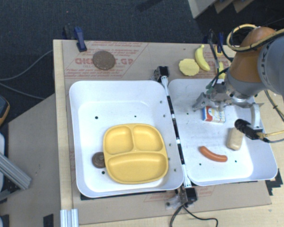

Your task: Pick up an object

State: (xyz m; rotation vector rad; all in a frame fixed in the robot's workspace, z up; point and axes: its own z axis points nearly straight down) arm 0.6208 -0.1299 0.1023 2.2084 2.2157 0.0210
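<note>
Directly beneath the gripper (214,104), in the far part of the right bin (255,171), lies a small red, white and blue carton (214,114). It sits flat, its long axis running roughly left to right, and the gripper's lower parts overlap its far edge in this slanted view. Whether there is contact cannot be told. How far apart the fingers stand cannot be told either; nothing is seen held between them. Nearer and to the right are a beige block (235,139) and a red sausage (213,154), both well clear of the gripper. Judgement: the carton is the likeliest target, needing only a short descent.
</note>
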